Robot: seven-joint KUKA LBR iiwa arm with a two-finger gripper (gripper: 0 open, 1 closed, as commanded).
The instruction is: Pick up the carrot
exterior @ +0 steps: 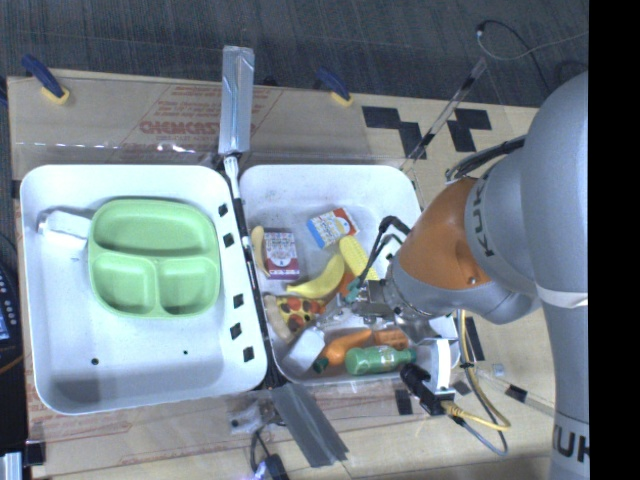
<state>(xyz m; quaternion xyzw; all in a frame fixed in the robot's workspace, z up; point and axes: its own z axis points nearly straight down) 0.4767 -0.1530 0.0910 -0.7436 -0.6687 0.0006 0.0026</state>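
Orange carrot (346,345) lies near the front wall of the right bin (300,183), long axis left-right, just below-left of the gripper (368,303); gripper's grip state unreadable.

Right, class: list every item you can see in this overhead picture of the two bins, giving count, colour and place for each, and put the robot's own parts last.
Divided tray: one, light green, in the left bin.
Carrot: one, orange, near the front of the right bin.
Bottle: one, green, lying at the right bin's front edge, beside the carrot.
Banana: one, yellow, middle of the right bin.
Corn cob: one, yellow, right of the banana.
Small boxes: two, one red-and-white, one blue-and-white, back of the right bin.
Bins: two, white, side by side.
Clamps: two, blue with yellow tips, along the bench's back edge.
Arm: one, grey with orange band, reaching in from the right.
Gripper: one, metallic, over the right bin just above the carrot.
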